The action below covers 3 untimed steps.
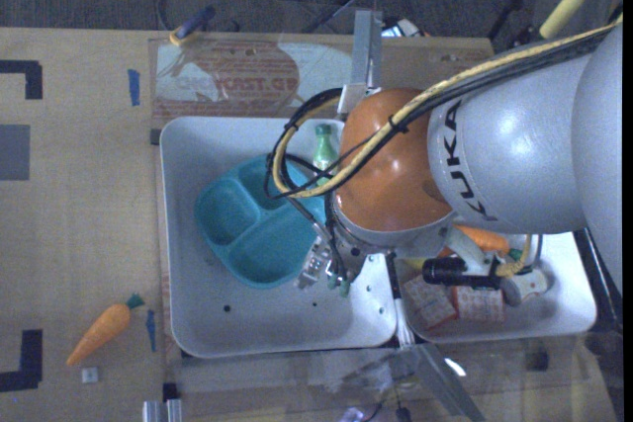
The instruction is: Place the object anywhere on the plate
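A teal divided plate [249, 224] lies in the left white bin [188, 163], toward its middle. My gripper [324, 268] hangs just off the plate's right edge, low over the bin floor, with the orange wrist band and grey arm covering what is above it. A green bottle [323, 144] stands at the back of the left bin, partly hidden by cables and the wrist. I see nothing lying on the plate.
The right bin [574, 311] holds an orange carrot-like piece [483, 238] and a red and white box [457, 304], partly under the arm. A toy carrot [99, 331] lies on the bench left of the bins.
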### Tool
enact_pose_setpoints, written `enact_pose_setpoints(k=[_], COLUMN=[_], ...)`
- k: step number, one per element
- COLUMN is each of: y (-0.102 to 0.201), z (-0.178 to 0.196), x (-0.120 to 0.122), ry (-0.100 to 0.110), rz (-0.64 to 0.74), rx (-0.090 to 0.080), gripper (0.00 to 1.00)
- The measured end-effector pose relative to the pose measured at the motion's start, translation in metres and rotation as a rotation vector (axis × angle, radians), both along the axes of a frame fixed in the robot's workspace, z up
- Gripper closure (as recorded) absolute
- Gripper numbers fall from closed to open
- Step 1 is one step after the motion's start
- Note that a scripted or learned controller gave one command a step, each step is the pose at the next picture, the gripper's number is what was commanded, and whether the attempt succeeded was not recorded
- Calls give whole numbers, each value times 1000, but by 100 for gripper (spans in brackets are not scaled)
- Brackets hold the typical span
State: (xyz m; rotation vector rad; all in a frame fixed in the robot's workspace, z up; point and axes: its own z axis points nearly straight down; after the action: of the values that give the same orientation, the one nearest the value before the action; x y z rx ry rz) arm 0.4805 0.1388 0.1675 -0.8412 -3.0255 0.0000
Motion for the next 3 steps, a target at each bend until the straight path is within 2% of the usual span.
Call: enact_pose_setpoints(k=[1, 2, 3], y=[87, 72, 86], z=[-17, 113, 47], x=[22, 1, 0], ry=[0, -1, 1], rz=[1, 190, 267], rx=[-1, -1, 0], gripper=[100, 100, 100])
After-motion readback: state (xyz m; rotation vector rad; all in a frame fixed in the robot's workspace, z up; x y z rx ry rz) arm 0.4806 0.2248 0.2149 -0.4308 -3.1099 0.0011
